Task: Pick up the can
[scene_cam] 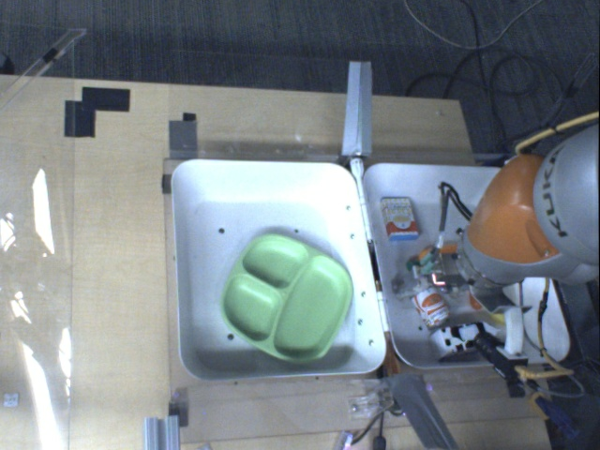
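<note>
The arm [525, 218], grey with its orange band, is the thing nearest to the camera, and it covers much of the right bin [398, 340]. Under its wrist the hand [441, 275] is low inside this bin, just above the can [430, 305]. The can lies on its side on the bin floor, a small red and white one, touching or almost touching the hand. If the hand is open or closed I cannot tell, because the wrist hides it and the parts there are too small to read.

Taking the can as the landmark: a small box [399, 218] with a red and blue face lies beyond it, near the far wall of the bin. A black and white object [457, 338] lies just on the near side of it. The green tray [288, 295] is well to the left of it, in the left bin [202, 195].

To do this step well, I think the hand should close across the narrow round body of the can, not along its length, because a lying can rolls easily. It should go down straight and stay apart from the black and white object, then lift slowly.
</note>
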Controlling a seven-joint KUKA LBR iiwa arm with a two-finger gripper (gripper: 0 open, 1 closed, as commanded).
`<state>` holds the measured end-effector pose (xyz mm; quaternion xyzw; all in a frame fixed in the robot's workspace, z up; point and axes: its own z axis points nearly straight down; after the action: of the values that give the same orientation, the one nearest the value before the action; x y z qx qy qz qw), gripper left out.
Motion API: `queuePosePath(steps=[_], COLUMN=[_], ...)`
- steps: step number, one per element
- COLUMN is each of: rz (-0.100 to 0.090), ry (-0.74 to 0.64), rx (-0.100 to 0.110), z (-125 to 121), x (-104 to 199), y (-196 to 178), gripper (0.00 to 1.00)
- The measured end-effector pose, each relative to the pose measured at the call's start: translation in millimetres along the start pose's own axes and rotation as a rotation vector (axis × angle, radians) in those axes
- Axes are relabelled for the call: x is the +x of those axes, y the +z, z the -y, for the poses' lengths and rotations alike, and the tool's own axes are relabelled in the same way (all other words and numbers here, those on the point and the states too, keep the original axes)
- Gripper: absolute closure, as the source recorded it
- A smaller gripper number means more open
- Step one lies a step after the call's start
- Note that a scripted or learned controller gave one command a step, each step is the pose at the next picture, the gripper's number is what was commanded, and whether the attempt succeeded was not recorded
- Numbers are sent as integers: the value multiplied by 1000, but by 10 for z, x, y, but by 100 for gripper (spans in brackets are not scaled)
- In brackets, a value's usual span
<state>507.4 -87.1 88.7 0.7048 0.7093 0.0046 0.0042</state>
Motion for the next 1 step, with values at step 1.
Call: queuePosePath(steps=[1], rz=[-1], ry=[-1], rx=[-4], z=[-26], x=[7], y=[-97], gripper=[100])
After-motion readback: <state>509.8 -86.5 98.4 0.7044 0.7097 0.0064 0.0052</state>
